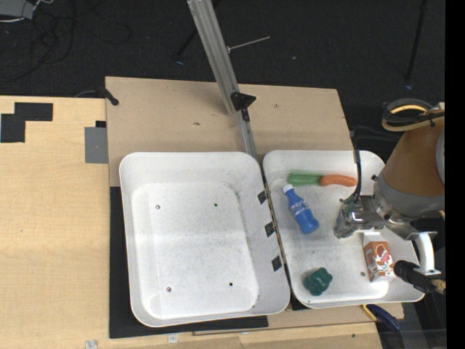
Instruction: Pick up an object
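The gripper (347, 222) hangs low over the right bin (290, 167), near its 3 o'clock edge, with the grey arm (415, 173) and its orange band behind it. Whether the tool is spread or pressed together I cannot tell; it reads as a blur of metal, and nothing shows pinched in it.

The left bin (190, 238) takes the middle of the bench. The right bin holds four things. At 12 o'clock lies a carrot-like toy (321, 179), green at one end, orange at the other, on its side. Below it, toward 10 o'clock, a small blue bottle (300, 209) with a white cap lies tilted, just beside the gripper but apart from it. At 4 o'clock lies a small red-and-white carton (378, 259), and at 6 o'clock a dark green lump (317, 281).

The bottle is nearest the tool (a likely target, though any object would do). It looks light and stiff, probably smooth plastic and so apt to roll or slip; I would take it across the body, crosswise to its long axis. The green lump may be softer and more forgiving.

The arm covers the bin's right rim and part of the floor beneath it. The carton's print is too small to read, and the green lump's shape is unclear.
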`<state>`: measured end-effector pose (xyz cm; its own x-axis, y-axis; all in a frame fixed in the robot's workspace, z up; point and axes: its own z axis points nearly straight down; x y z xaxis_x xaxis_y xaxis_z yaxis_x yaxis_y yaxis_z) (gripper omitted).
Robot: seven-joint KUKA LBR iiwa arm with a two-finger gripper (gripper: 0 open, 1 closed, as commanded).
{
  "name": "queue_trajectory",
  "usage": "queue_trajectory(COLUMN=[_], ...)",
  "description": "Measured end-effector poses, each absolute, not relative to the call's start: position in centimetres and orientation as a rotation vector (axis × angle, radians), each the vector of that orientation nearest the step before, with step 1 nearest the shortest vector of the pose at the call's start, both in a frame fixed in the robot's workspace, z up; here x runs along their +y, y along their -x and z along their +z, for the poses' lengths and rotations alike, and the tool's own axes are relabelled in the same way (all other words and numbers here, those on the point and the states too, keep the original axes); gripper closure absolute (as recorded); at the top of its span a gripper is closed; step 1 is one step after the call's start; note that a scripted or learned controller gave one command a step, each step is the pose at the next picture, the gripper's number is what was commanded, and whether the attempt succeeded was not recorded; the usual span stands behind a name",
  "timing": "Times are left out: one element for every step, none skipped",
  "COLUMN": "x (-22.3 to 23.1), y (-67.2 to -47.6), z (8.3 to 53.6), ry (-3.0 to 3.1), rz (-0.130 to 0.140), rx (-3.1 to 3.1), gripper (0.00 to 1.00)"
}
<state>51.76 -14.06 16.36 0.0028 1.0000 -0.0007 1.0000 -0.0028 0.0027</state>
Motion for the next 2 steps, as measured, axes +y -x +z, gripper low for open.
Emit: queue_trajectory(x=[-13.81, -13.82], y=[-52.24, -52.24], z=[22.55, 22.68], ry=[-2.218, -2.219], rz=[0.004, -0.002], rx=[2.221, 2.226], gripper=[1.00, 1.00])
